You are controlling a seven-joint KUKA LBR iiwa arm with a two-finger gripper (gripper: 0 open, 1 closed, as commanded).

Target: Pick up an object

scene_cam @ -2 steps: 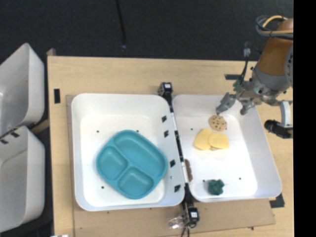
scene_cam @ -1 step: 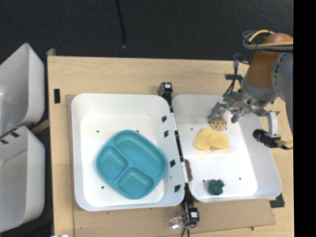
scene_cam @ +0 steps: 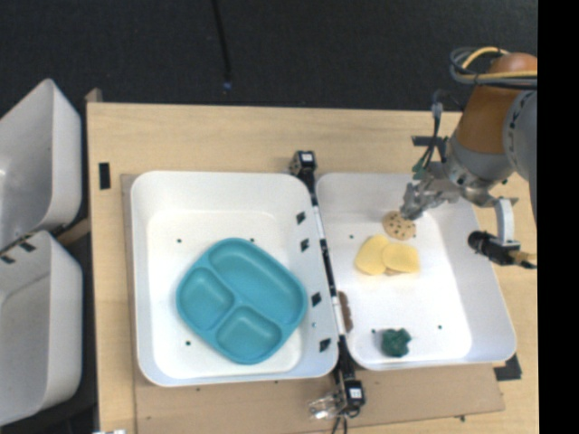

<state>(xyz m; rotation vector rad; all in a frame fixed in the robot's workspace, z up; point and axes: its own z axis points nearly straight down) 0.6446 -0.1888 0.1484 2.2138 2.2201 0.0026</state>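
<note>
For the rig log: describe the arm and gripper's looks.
The arm is grey with a rounded orange section above the wrist. Yellow and dark cables loop over its top. The gripper is small, slim, grey metal, with black fittings and thin cables at the wrist.

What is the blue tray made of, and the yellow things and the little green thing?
The blue tray looks like smooth moulded plastic: one even colour, rounded edges, three pressed-in compartments, a soft sheen. The yellow pieces look like matte plastic or foam toy food, flat and evenly coloured; I can't tell which. The green thing looks dark and lumpy, perhaps rubber or soft plastic, but it is too small to be sure.
</note>
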